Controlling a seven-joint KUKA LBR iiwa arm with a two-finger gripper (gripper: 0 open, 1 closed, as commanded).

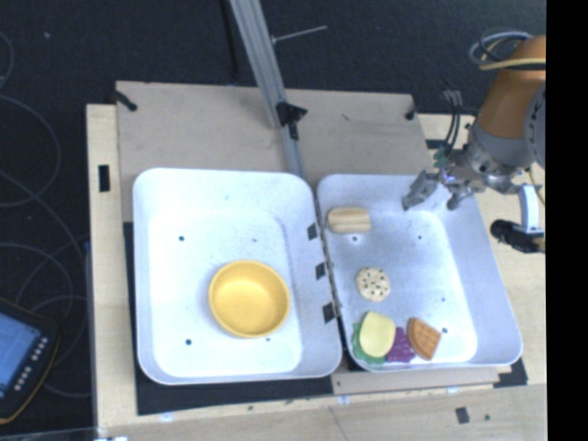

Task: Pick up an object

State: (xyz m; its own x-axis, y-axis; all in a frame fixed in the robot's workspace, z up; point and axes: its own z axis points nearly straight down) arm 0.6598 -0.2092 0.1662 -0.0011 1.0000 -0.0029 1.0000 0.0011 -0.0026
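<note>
Objects for picking: five. Right white bin (478, 274) holds four: tan bread-roll-shaped piece (349, 220) near top-left corner, round speckled cookie (372, 284) mid-bin, yellow-green rounded piece (376, 334) touching purple cluster (401, 347), orange ridged wedge (424, 337) just beside. Left white bin (165, 246) holds one yellow round bowl (248, 298). Gripper (439, 194) over right bin's top edge, fingers spread, grasping nothing.

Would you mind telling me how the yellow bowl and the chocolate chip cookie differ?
The yellow bowl is bright yellow and plain; the chocolate chip cookie is pale with dark specks. The bowl is far larger and hollow, while the cookie is small and flat. The bowl sits in the left bin, the cookie in the right bin. Both are round.
</note>
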